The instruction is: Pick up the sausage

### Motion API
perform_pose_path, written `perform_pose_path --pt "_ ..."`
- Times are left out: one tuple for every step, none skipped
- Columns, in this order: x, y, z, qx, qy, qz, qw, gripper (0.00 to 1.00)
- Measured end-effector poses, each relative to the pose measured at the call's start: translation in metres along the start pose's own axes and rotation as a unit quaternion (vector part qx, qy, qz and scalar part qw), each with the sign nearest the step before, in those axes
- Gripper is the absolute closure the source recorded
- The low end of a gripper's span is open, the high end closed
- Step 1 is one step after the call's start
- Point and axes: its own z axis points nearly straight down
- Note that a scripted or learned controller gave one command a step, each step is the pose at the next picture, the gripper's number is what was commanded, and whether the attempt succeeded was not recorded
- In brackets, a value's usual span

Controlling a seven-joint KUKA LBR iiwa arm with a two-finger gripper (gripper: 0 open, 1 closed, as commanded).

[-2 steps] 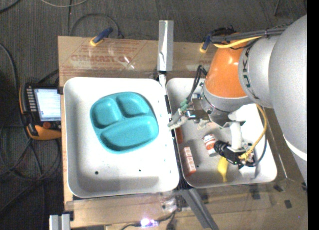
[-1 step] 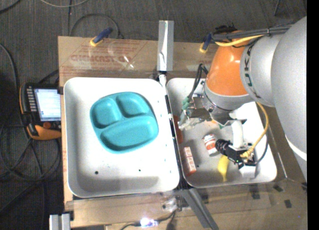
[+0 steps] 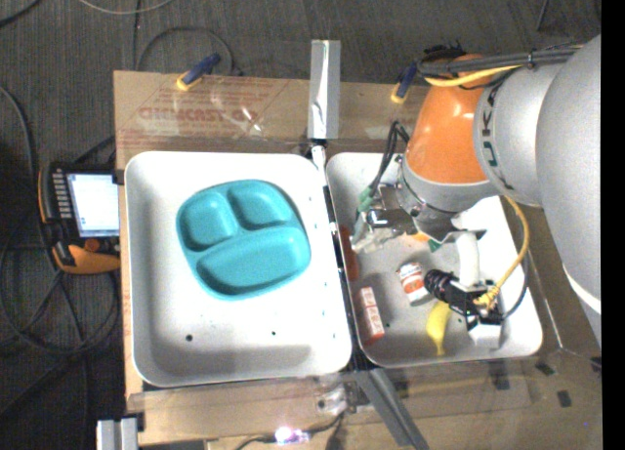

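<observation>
Sausage point(image 3: 371, 310) lies reddish-brown, oblong, in right bin point(image 3: 527, 341)

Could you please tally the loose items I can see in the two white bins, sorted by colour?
Turquoise: 1, the divided tray in the left bin
Red-brown: 1, the sausage
White with red: 1, the small can
Yellow: 1, the banana
Total: 4

grey arm point(image 3: 547, 97) over right bin point(image 3: 522, 341), teal tray point(image 3: 244, 238) in left bin point(image 3: 156, 341)

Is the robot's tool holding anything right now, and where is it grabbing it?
It cannot be told: the arm covers the tool over the right bin. No item is seen held.
</observation>
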Motion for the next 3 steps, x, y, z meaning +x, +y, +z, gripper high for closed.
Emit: perform_pose_path --pt "0.000 0.000 -0.008 0.002 0.000 -0.001 1.0000 1.00" --pt "0.001 0.001 -0.015 0.003 0.000 -0.002 1.0000 1.00" --pt "-0.034 -0.056 0.017 -0.001 0.003 0.276 0.9610 1.00"
